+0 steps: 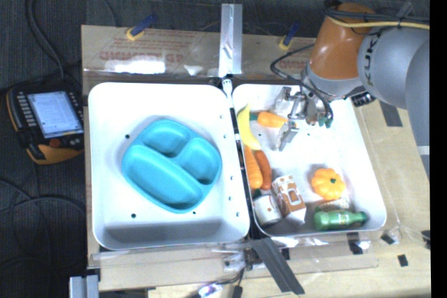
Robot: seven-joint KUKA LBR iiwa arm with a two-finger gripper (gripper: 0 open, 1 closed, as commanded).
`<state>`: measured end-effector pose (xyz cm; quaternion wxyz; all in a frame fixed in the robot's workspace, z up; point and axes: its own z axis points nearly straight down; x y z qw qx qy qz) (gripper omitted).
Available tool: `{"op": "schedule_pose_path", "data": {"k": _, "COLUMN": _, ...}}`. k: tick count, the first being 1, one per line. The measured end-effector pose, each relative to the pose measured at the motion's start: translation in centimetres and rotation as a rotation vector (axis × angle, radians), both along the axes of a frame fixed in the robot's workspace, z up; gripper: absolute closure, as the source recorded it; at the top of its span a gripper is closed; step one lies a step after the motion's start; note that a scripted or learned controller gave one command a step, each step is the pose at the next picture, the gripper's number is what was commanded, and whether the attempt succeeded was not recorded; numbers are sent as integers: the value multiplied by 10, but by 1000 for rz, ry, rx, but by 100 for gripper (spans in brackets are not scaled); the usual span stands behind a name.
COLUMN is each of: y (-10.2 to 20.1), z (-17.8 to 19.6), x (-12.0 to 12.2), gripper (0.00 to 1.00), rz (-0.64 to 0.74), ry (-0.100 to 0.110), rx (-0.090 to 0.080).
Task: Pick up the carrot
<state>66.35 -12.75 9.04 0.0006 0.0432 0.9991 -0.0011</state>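
Observation:
The carrot [252, 168] is a long orange piece lying lengthwise at the left side of the right bin [370, 171], beside a darker red-orange piece [264, 167]. My gripper [284, 119] hangs over the far part of that bin, up and to the right of the carrot and apart from it. Its fingers [283, 137] stand open. A small orange item [270, 119] lies at the fingertips, and I cannot tell whether it is touched.
A yellow banana [244, 128] lies along the right bin's left wall. A small pumpkin [327, 182], a green bottle [339, 219], a small carton [288, 194] and a white can [263, 210] fill the near part. The left bin [105, 150] holds a blue divided tray [172, 164].

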Motion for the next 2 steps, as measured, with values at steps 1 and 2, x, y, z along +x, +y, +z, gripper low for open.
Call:
{"op": "schedule_pose_path", "data": {"k": 1, "y": 26, "z": 0, "x": 1, "gripper": 0, "rz": 116, "ry": -6, "rx": -6}}
{"op": "schedule_pose_path", "data": {"k": 2, "y": -41, "z": 71, "x": -19, "gripper": 0, "rz": 172, "ry": -3, "rx": 0}}
